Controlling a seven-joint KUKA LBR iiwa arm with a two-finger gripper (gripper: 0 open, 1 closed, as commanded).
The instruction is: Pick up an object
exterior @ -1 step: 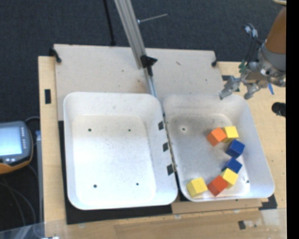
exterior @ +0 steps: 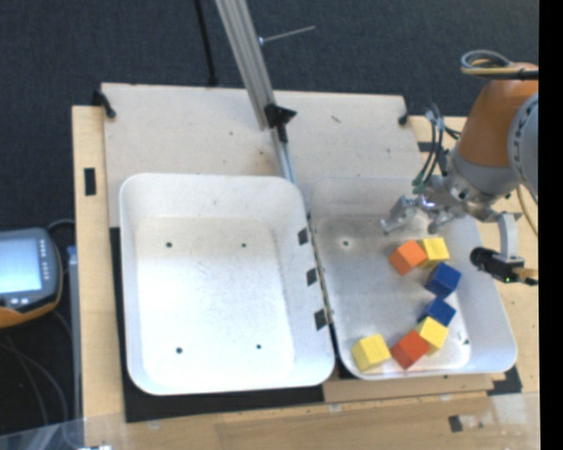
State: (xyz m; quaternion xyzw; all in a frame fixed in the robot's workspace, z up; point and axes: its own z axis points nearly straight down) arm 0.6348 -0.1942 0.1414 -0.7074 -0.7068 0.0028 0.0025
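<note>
Several coloured cubes lie in the right bin (exterior: pixel 357 279). An orange cube (exterior: pixel 409 256) touches a yellow cube (exterior: pixel 436 248) near the bin's far right. Below them sit a blue cube (exterior: pixel 444 278), a second blue cube (exterior: pixel 440 311), a yellow cube (exterior: pixel 433 332), a red-orange cube (exterior: pixel 412 349) and a yellow cube (exterior: pixel 371 352) by the front wall. My gripper (exterior: pixel 417 218) hangs over the bin's far part, just beyond the orange and yellow pair. It is open, with nothing between its fingers.
The left bin (exterior: pixel 131 251) stands beside the right one, their walls meeting mid-bench. A slanted aluminium post (exterior: pixel 249 54) rises from the back of the bench. A small screen device (exterior: pixel 14 270) sits off the bench's left side. The arm's cables (exterior: pixel 436 143) hang at the right.
</note>
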